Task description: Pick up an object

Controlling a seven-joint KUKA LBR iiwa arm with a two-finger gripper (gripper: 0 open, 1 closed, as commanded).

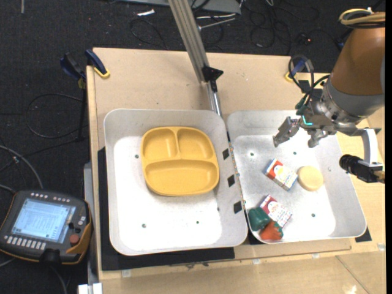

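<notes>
Claw (301, 132) hangs over the upper part of the right bin (343, 222), fingers spread, nothing between them; one finger points down-left toward the bin floor, the other sits just to its right under the wrist. Candidate objects all lie in that same bin, lower than the claw: a small red-and-white carton (280, 173) closest to it, a pale yellow round piece (310, 178) touching or just beside the carton on its right, a second red-and-white packet (274, 211) nearer the front rim, and a red and green toy item (267, 228) tucked in the front-left corner; cannot tell exactly what that last one is. Left bin (122, 225) carries a yellow divided plate (180, 160), well apart from the arm. Judgement: the step in hand is the approach, before any grasp; no object is lifted or touched. The next move would call for shifting the claw toward the front of the bin until it sits over one piece, most likely the carton, then turning the wrist so the fingers straddle its narrow sides, descending and closing. Risk as I read it: carton and round piece lie so close that a finger may land on the neighbour. A handheld pendant (43, 225) rests off the tabletop (147, 78) at lower left.
</notes>
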